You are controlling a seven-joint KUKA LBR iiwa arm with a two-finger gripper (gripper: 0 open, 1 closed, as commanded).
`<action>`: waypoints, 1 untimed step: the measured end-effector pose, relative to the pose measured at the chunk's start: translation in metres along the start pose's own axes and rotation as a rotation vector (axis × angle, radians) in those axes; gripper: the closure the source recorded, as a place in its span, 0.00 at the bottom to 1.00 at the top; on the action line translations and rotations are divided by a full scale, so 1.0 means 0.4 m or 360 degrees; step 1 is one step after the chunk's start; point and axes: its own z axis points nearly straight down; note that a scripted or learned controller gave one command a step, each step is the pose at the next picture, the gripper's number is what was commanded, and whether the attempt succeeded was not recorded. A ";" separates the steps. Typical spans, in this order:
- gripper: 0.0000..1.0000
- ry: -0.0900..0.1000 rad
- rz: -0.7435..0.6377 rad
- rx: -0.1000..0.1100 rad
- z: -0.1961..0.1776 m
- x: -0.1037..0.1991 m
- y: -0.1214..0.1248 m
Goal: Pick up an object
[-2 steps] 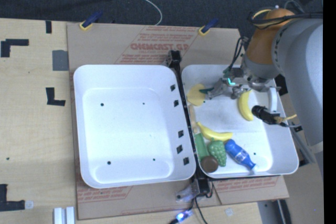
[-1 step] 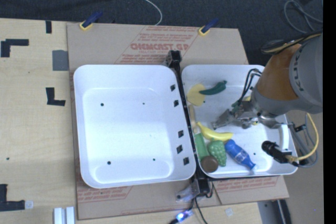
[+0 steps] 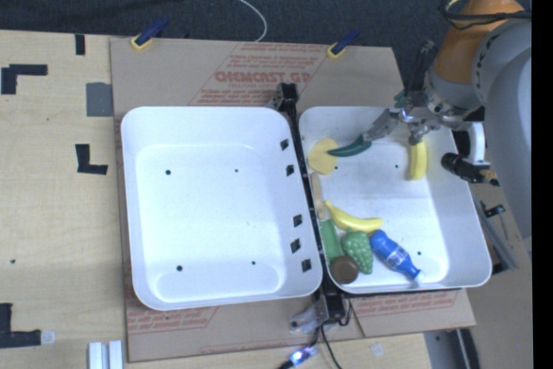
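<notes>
Cardboard-topped bench [image 3: 251,78], two white bins. Gripper [image 3: 406,118] low over right bin [image 3: 449,225], beside dark green curved piece [image 3: 350,149]; claw state unclear. Nothing visibly lifted; pick not yet done.

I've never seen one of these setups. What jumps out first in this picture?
The grey arm with its orange band reaches in from the right, its gripper over the far side of the right bin. That bin holds small toys: a banana, a blue bottle and green pieces clustered near its front. Beside it sits a bare-looking left bin.
</notes>
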 end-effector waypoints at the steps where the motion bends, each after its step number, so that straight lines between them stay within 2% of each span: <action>1: 1.00 0.0003 0.0001 0.0014 -0.019 0.005 -0.011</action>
